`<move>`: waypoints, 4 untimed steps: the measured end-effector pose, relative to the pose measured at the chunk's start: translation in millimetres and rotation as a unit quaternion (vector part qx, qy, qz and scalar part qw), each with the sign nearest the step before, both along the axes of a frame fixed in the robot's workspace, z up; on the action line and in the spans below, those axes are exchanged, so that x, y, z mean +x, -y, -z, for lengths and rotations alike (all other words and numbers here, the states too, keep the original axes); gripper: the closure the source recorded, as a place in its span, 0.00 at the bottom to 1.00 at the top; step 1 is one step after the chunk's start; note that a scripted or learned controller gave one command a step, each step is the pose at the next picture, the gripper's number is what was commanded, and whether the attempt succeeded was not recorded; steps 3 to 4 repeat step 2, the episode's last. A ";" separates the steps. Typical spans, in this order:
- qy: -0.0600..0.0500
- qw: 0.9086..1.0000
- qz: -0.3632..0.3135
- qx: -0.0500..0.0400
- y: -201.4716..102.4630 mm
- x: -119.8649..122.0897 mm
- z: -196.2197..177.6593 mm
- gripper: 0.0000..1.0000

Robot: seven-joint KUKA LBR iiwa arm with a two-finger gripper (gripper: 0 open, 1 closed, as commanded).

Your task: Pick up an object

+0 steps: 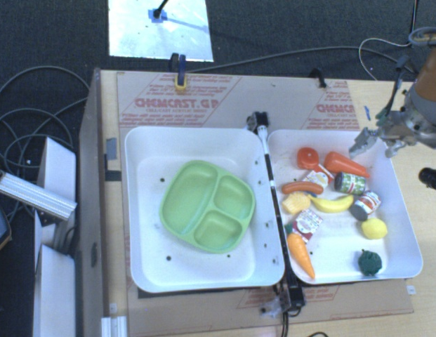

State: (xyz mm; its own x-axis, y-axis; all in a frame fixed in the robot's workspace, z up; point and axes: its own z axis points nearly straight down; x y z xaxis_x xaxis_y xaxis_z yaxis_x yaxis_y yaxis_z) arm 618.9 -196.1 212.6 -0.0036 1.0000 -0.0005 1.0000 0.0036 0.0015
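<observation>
White plastic all round: two shallow bins side by side on a cardboard-covered worktop [225, 93], left white bin [144, 258] and right white bin [407, 248] meeting along a dark clipped seam. Lying flat in the left bin, a pale green three-compartment plastic plate [207, 206], roughly central. Crowded into the right bin, a scatter of toy food. Near the far wall: a round red-orange toy tomato [307, 158], and just beside it a tapered orange-red toy pepper [345, 164]. Just in front of those: a small reddish toy sausage [302, 187], a small green-labelled tin [349, 183], then a curved yellow toy banana [331, 203] with a pale yellow cheese-like block [296, 203] at its left end. Touching the banana's right end, a second small tin with a red and white label [365, 206]; close beyond that, a yellow toy lemon [373, 228]. Toward the near wall: an orange toy carrot [300, 253] lying along the seam side, and a dark green toy broccoli floret [370, 261], well apart from it. Reaching in from the right, the grey arm with its two-finger gripper [378, 147] above the far right corner of that bin, near the pepper. Metal fingers [361, 143] spread apart, pinching nothing, no toy between them.
</observation>
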 end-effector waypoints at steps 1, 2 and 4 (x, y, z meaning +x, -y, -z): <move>0.001 1.000 0.000 0.000 9.0 35.8 113.2 0.00; 0.003 1.000 -0.002 -0.001 9.2 37.3 101.3 1.00; 0.003 1.000 -0.002 -0.001 9.2 37.3 101.3 1.00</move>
